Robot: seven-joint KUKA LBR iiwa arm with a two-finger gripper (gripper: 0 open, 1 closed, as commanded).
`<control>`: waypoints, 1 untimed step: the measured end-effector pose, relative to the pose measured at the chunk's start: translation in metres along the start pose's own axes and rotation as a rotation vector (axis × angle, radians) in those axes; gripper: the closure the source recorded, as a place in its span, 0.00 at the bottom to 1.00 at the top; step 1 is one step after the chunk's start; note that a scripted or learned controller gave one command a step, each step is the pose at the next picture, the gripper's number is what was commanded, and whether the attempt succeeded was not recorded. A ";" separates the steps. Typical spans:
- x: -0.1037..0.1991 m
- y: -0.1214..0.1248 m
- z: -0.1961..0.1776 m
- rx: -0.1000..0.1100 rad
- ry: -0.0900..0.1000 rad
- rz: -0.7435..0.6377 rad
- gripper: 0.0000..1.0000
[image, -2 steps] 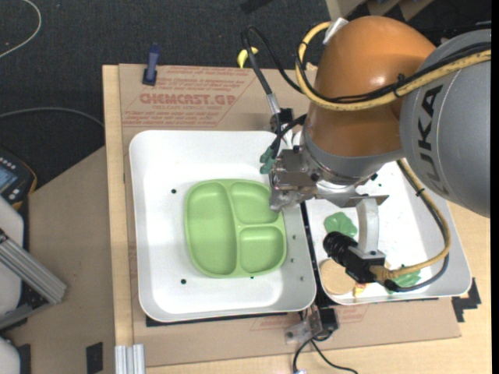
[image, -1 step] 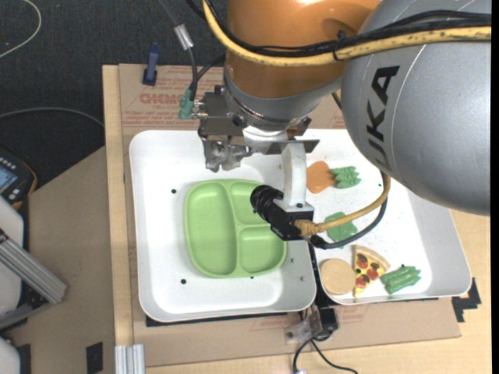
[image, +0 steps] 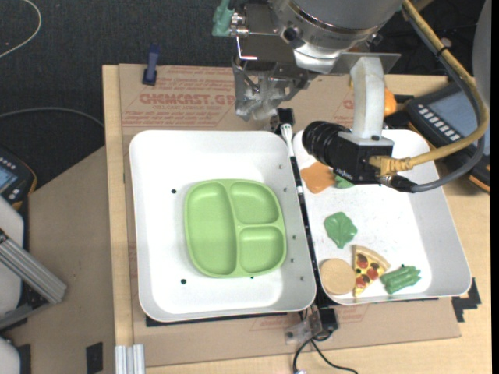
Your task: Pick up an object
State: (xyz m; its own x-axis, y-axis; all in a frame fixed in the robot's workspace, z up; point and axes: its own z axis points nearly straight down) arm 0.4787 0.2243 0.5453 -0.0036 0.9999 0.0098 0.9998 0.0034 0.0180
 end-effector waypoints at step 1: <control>0.001 0.001 -0.001 0.015 -0.008 0.000 1.00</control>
